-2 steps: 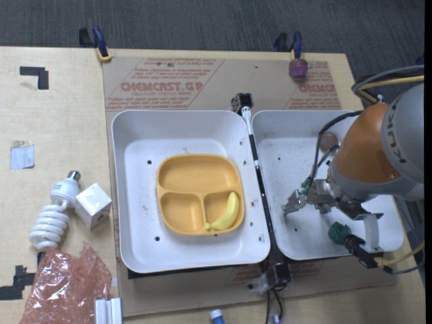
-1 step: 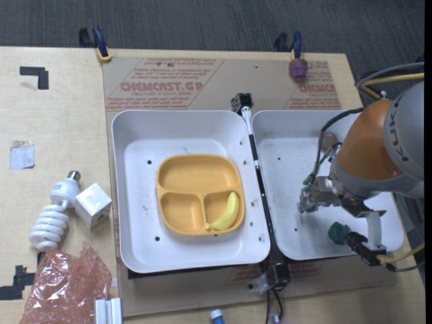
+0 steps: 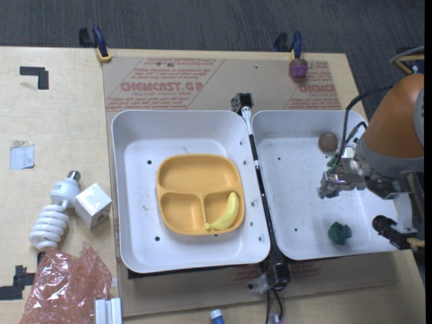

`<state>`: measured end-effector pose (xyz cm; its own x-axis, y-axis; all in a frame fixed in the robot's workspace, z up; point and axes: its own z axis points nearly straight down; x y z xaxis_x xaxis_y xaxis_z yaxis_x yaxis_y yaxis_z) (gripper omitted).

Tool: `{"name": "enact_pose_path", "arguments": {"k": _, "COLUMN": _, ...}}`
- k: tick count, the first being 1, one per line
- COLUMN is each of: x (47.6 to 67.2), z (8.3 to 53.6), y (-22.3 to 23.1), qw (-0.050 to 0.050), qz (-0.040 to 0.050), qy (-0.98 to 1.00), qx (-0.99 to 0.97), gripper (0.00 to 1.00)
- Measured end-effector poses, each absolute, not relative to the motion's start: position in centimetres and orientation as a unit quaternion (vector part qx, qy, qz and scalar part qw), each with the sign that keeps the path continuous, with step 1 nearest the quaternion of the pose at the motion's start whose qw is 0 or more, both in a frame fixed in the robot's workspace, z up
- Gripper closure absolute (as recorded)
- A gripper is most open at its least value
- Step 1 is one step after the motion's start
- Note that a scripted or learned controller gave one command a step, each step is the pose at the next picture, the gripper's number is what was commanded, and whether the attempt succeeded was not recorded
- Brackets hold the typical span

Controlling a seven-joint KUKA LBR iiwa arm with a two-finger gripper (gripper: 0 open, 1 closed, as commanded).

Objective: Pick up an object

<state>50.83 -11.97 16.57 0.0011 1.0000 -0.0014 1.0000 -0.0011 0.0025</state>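
Note:
My gripper [image 3: 329, 186] hangs over the right bin [image 3: 297, 241], near its right side, at the end of the grey arm with the orange band [image 3: 399, 117]. A small brown round object [image 3: 328, 141] lies in that bin, just beyond the gripper. A crumpled dark green object [image 3: 339, 233] rests near the bin's front right corner, on the near side of the gripper. In the left bin [image 3: 135, 235] sits a yellow divided plate [image 3: 196, 174] with a banana [image 3: 227, 214] in its lower right compartment.
A purple object [image 3: 298, 67] sits on the board behind the right bin. Left of the bins lie a spiral light bulb [image 3: 52, 216], a white cube [image 3: 93, 204] and crumpled pink plastic [image 3: 64, 285]. Blue clamps [image 3: 100, 44] hold the board's far edge.

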Motion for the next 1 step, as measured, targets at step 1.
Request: {"name": "enact_pose_path", "arguments": {"k": 1, "x": 50.83, "z": 16.56, "y": -11.96, "qw": 0.001, "qz": 0.0004, "qy": 0.707, "qx": 0.707, "gripper": 0.0}}
